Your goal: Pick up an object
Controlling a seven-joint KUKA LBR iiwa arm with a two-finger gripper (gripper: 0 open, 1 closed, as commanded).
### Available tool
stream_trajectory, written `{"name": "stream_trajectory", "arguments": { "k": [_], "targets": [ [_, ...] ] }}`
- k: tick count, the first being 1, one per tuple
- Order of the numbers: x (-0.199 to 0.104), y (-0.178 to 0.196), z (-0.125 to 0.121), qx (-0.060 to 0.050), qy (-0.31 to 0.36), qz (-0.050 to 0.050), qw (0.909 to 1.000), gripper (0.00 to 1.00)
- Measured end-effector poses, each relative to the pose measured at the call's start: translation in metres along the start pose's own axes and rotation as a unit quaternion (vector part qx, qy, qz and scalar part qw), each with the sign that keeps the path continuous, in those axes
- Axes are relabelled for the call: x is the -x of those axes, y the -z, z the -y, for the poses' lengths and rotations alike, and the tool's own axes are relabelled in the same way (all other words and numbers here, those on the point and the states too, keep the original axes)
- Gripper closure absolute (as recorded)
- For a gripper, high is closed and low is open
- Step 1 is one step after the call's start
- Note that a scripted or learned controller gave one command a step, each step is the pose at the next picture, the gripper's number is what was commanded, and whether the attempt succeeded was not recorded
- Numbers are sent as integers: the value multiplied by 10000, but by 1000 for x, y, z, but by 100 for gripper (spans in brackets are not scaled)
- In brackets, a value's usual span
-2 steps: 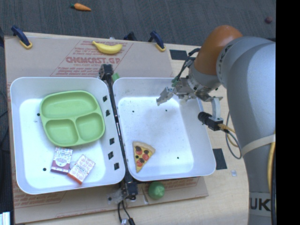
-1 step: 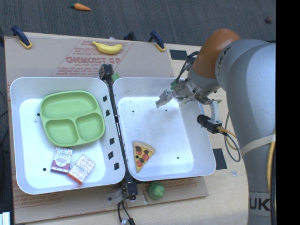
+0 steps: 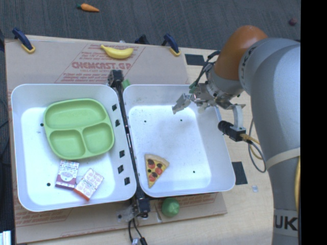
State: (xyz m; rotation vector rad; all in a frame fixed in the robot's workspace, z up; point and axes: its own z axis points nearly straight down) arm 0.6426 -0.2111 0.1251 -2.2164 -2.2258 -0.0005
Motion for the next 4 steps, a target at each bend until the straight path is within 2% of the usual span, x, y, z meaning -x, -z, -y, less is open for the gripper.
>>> {"name": "stream_trajectory", "arguments": {
  "k": [1,2,3,4],
  "targets": [
    [0,0,7,-16,-5,-2,10000,0],
    [-1,-13,3,-21,10,-2,10000,0],
    [-1,-9,15,-19,5,1,10000,0],
    [0,-10,11,-6,12,7,10000,0]
  ]
}}
